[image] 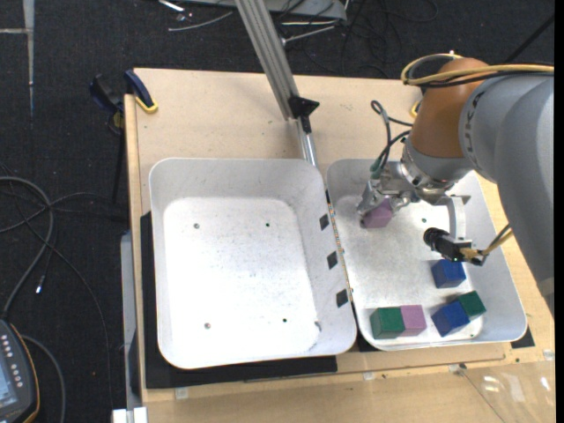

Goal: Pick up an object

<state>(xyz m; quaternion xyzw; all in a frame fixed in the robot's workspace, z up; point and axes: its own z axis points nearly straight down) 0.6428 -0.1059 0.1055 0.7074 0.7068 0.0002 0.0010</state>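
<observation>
Down at the near rim of the right bin sit a green block, a pink block, a blue block and another green block. A second blue block lies just behind them. Farther back, a purple block sits at the hand, whose fingers appear clamped on it. Beside it on the wooden surface is the left bin.

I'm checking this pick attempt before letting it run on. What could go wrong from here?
1. The end effector sits at the purple block near the right bin's left wall, so the block could slip away instead of lifting.
2. The cables hang loose beside the wrist and might snag.
3. The other blocks lie close under the arm and could get knocked.
</observation>
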